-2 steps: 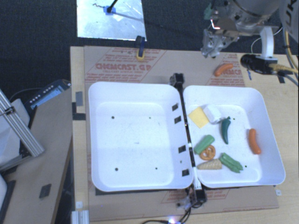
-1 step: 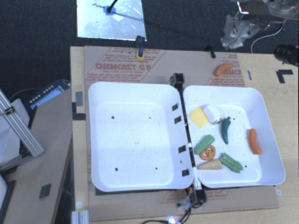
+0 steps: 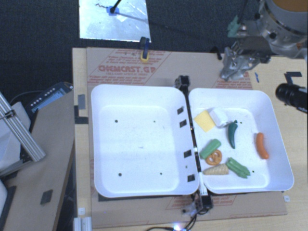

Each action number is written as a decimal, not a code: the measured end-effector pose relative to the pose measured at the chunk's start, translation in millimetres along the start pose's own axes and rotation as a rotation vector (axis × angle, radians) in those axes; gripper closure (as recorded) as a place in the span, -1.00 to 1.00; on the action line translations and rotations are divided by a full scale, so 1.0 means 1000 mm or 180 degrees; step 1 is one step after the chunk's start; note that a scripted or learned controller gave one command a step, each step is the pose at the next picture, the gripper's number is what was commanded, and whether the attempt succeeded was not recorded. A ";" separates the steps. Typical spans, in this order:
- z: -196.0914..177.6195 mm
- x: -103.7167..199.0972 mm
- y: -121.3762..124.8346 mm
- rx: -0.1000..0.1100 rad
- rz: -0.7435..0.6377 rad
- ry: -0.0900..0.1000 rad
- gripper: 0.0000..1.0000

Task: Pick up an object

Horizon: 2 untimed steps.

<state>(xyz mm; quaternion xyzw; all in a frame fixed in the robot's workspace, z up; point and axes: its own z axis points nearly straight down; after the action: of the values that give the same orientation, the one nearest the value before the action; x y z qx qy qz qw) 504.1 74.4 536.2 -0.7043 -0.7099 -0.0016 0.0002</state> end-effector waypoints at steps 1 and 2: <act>0.001 0.024 -0.018 0.0000 0.0004 -0.0003 1.00; 0.001 0.036 -0.017 -0.0002 0.0011 -0.0003 1.00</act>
<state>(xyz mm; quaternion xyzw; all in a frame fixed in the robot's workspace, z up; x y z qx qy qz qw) 486.4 110.6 535.2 -0.7054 -0.7088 -0.0015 -0.0004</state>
